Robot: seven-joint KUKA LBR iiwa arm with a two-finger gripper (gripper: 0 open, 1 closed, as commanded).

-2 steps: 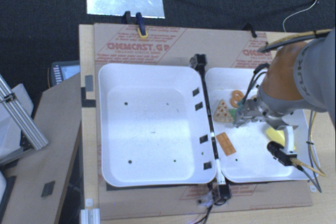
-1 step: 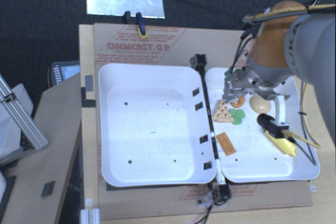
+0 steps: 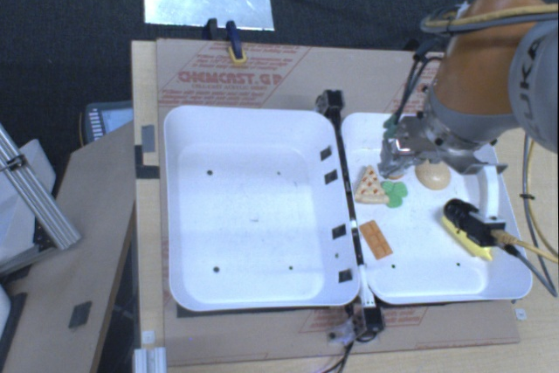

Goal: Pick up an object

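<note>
While the gripper [image 3: 397,155] hangs low, just up and right of the wedge [image 3: 370,186], the step in hand in the camera view reads as the approach to a grasp; nothing is seen held. Whether the gripper is spread or pressed together cannot be told, since the wrist covers it.

The likeliest targets are the wedge itself and the green piece [image 3: 396,193] just right of it, both in the right bin [image 3: 428,271]. The next move probably calls for a short drop centred on one of them, because the two lie so close that a loose aim could catch both or push one aside.

A beige lump [image 3: 432,177] sits farther right of the wedge, near the wrist. An orange block [image 3: 376,238] lies apart, nearer the camera than the wedge. Just left of the wedge runs the divider [image 3: 342,188], which leaves little room on that side, and beyond it is the left bin [image 3: 253,214].
</note>
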